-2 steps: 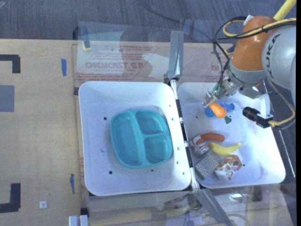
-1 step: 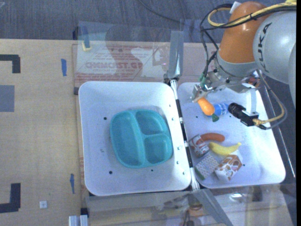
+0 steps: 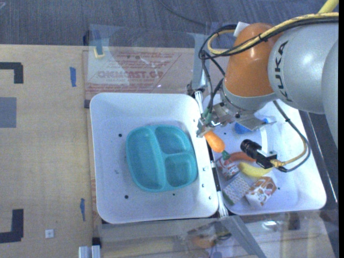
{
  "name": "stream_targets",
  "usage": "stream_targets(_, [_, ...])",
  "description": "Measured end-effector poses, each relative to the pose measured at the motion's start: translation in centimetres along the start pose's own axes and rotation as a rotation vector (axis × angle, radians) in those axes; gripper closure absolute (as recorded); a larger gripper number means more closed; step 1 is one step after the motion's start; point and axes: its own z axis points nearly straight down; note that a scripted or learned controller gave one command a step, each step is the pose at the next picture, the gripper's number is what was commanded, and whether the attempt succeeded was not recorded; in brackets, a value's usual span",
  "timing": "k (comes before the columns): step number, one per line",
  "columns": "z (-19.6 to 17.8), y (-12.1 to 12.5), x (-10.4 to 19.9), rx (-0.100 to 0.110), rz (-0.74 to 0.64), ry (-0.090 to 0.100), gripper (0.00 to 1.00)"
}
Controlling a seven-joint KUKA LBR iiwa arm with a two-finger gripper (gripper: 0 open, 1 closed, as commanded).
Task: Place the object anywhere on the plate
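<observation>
A teal plate (image 3: pixel 160 157) with three compartments lies in the middle of the left white bin (image 3: pixel 107 117). My gripper (image 3: pixel 205 127) hangs over the rim between the two bins, at the plate's upper right. Just below and right of it, a small orange object (image 3: pixel 215 141) lies at the left edge of the right bin (image 3: pixel 306 192). The wrist hides the gripper's tips, and I cannot tell whether the orange object is touching them.
The right bin holds a yellow banana (image 3: pixel 253 170), a red and white can (image 3: pixel 229 167), a blue piece (image 3: pixel 244 126), a checked wafer (image 3: pixel 236 187) and a small brown and white carton (image 3: pixel 262 192). A clear sheet (image 3: pixel 134 69) lies behind the left bin.
</observation>
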Motion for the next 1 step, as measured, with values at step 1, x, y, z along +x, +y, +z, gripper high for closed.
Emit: stream_targets(1, [0.0, -0.02, -0.06, 0.0, 0.001, 0.0, 0.0])
